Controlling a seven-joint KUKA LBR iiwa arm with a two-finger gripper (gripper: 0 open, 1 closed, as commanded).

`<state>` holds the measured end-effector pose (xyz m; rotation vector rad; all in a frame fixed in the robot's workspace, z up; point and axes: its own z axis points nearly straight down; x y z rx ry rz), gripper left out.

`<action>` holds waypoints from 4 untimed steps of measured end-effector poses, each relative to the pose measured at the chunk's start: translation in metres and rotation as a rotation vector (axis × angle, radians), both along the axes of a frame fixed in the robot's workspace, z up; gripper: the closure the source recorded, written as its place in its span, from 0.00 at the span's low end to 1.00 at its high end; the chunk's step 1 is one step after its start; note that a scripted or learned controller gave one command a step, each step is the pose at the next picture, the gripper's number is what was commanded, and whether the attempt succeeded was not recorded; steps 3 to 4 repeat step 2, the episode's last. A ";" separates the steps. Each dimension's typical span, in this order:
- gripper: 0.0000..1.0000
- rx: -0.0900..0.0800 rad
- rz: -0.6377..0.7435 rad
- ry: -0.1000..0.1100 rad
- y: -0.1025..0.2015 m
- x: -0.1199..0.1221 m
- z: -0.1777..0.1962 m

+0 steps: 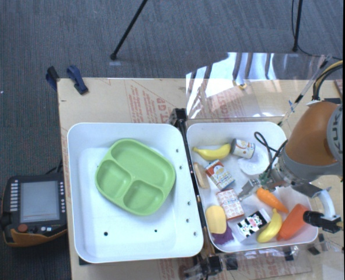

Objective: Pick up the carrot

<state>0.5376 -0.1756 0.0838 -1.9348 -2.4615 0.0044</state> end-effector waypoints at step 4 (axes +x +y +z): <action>1.00 -0.005 -0.157 -0.016 0.037 0.026 0.127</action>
